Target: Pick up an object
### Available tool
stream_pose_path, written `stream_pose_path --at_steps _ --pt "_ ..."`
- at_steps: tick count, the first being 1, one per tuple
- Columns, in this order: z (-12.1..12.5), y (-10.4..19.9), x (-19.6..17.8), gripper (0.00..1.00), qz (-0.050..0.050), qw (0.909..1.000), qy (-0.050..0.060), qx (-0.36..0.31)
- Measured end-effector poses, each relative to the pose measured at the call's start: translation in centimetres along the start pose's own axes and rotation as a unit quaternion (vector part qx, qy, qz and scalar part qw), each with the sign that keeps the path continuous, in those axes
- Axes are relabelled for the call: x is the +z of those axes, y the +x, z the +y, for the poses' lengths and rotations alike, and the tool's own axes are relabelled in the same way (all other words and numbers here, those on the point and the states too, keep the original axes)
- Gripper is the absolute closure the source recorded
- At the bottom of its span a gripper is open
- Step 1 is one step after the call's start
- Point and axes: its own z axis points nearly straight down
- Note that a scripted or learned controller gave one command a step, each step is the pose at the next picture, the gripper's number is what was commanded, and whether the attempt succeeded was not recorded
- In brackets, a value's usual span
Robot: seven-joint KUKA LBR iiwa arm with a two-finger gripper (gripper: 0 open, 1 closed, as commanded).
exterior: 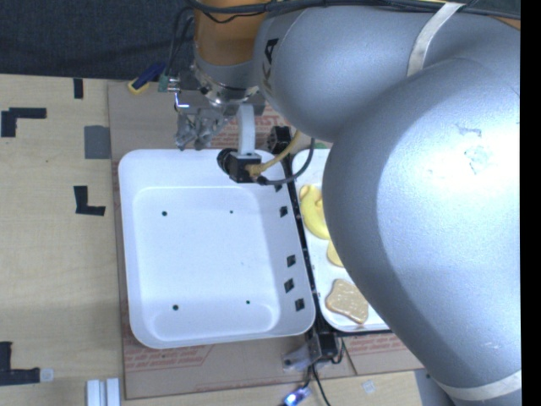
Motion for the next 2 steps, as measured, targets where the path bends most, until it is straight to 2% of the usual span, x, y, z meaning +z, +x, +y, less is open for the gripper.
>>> stream_pose_path --at_steps 1,2 --pt "-1.3 -14.2 -10.8 1.00 -0.001 0.9999 -0.008 0.009" --pt "1.2 -12.0 -20.5 1.00 0.001 1.0000 -0.009 0.001"
